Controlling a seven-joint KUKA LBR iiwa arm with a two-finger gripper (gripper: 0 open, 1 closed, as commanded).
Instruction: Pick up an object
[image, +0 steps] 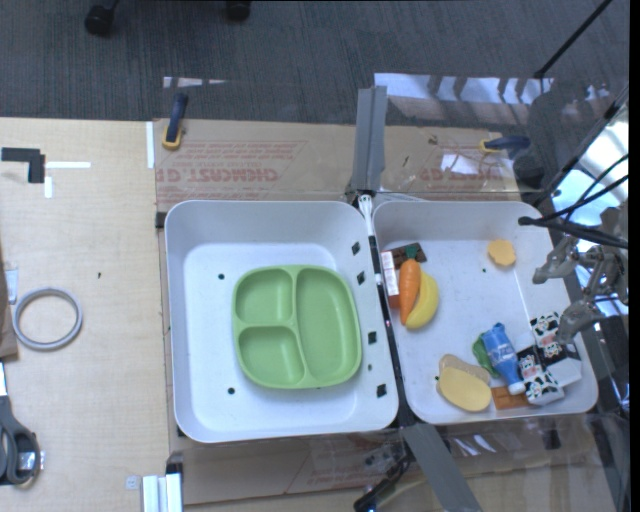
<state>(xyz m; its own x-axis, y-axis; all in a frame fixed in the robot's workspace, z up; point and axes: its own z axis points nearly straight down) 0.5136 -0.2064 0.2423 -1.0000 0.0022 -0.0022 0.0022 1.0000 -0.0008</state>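
— Where's the claw (578, 290)?

— At the right edge of the right bin (455, 395), hanging over its rim. Thin metal parts against a cluttered background; I cannot tell how it is set, and I see nothing in it.

— And the things to pick from?

— All in that right bin. A carrot (409, 287) and a banana (424, 303) lie touching along the left wall, with a small dark box (404, 254) just beyond them. A little yellow disc (502, 253) sits alone toward the far right. At the near side there's a yellow potato shape (464, 390) beside a tan slice (462, 368), then a blue bottle (502, 354) leaning against something green (487, 352), and a black-and-white cow-pattern carton (548, 366) at the near right corner, just below the claw.

— The left bin?

— It holds a green tray (297, 327) with three compartments, lying flat in the middle.

— Anything on the counter itself?

— A roll of tape (45, 318) far to the left, and scissors (17, 452) at the near left corner.
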